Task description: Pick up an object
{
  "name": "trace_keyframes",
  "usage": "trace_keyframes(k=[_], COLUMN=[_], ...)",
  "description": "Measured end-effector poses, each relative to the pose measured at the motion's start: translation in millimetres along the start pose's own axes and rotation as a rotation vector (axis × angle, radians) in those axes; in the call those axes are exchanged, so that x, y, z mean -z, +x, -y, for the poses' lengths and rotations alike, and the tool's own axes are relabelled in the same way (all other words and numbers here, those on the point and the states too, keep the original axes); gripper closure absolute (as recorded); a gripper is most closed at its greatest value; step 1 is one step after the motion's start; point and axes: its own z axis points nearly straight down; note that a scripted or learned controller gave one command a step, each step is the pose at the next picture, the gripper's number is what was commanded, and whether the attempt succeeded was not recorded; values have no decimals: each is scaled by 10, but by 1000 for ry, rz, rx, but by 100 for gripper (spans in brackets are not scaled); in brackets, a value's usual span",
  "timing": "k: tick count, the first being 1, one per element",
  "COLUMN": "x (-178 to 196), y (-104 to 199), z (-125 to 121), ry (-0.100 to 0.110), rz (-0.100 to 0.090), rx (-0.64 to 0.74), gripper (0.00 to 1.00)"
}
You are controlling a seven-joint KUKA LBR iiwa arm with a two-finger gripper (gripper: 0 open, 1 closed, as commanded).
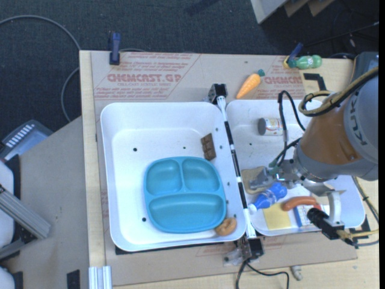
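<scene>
From my screen, the likeliest pick is the blue bottle (268, 196). It lies on its side in the right bin (246, 116), in that bin's near half, close to the wall shared with the other bin. The hand (280, 172) hangs just above and beside it, low over the bin. I cannot tell whether it is wide or narrow, and I see nothing held in it. A crumpled tan piece (255, 178) lies just beside the hand on the shared-wall side. Close on the bottle's other side are a yellow block (277, 218) and an orange-red sausage (297, 203), the sausage lying near the block's far edge. Farther back in the same bin, well apart from this cluster, a small can (271, 125) lies on its side.

The grey arm (337, 143) reaches in over the right bin's outer side.

In the left bin (138, 125) a blue divided plate (183, 194) sits flat. A brown bar (208, 147) lies against the shared wall, and a brown pastry (227, 226) lies in the near corner, touching the plate's edge.

On the desk (180, 71) behind the bins lie a carrot (248, 85) and a green bottle (307, 61).
</scene>
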Motion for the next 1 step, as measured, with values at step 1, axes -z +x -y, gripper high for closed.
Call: trace_keyframes(k=[1], x=[-5], y=[50], z=[-463], ry=[2], rz=[0], rx=[1], gripper=[0])
